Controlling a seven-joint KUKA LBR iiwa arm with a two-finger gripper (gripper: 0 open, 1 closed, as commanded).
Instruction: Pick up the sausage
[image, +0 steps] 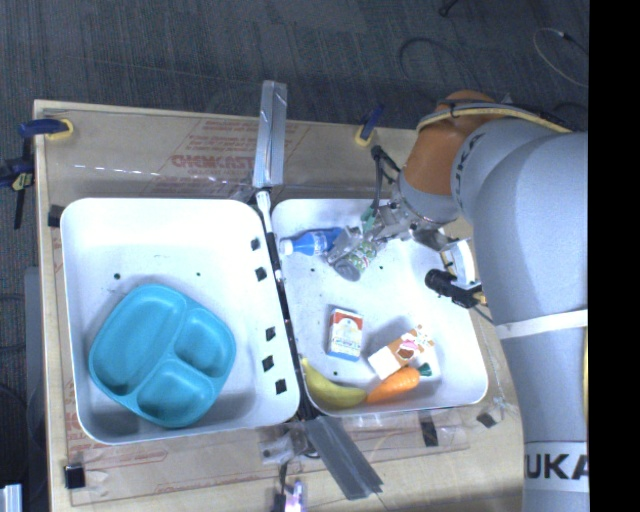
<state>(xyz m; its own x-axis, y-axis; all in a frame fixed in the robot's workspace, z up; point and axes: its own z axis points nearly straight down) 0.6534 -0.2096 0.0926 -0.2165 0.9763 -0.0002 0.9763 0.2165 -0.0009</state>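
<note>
Though the sausage is the target, I cannot tell which of the items in the right bin it is, or whether it sits among them at all. What can be made out down there: a small red-and-white box lies flat near the middle of that bin. Just right of the box is a pale packet with colourful printing. An orange carrot lies right below the packet, against the bin's lower wall. A yellow banana curves along the same wall, with its right end meeting the carrot.

Up at the top of the right bin, the gripper is down low over the white floor, and whether it is wide, narrow or holding anything I cannot tell. It is a blur of grey and glinting parts from this angle. Just to its left lies a plastic bottle with a blue label, on its side and pointing toward the divider between the bins.

The arm comes in big and grey from the right of the frame. Its orange band sits at the upper right, above the gripper.

Across the divider, the left bin carries a blue sectioned tray in its lower half, tilted a little. Both bins rest on a pale bench, with a blue clamp at its upper left corner.
</note>
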